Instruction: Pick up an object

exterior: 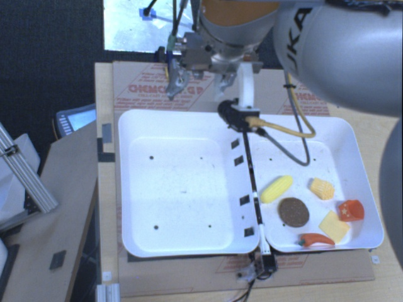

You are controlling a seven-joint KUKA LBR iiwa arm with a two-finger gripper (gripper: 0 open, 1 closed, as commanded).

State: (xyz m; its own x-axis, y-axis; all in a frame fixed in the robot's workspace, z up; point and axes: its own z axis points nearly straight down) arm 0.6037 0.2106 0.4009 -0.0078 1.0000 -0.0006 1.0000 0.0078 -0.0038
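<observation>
The end effector [196, 83], fingers apart and gripping nothing, is being held over the tabletop's far edge; the yellow corn cob [276, 189] is lying diagonally toward the near-right corner.

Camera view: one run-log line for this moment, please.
pincer above bins' far edge, nothing held | right bin: corn cob, brown disc, cheese wedge, chili | pick not yet done
</observation>
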